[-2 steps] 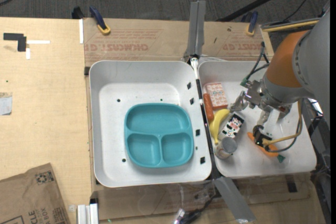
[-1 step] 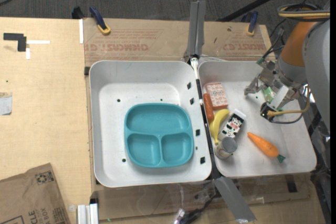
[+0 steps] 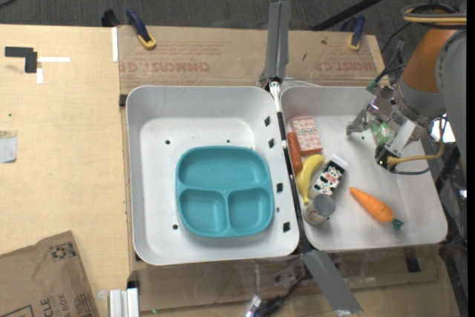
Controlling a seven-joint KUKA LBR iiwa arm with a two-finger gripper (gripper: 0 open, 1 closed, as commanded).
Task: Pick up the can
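The can (image 3: 320,208) lies in the right bin (image 3: 415,230), against the divider just below the banana (image 3: 308,173) and cow toy (image 3: 329,176). The gripper (image 3: 386,131) hangs over that bin's upper right, well apart from the can, likely staged for an approach. I cannot tell how it is set.

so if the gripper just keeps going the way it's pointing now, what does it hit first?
Probably bare bin floor. The gripper points left and down over the right bin. The box lies further along that line, then the banana and can lower. Depth is unclear from one slanted view.
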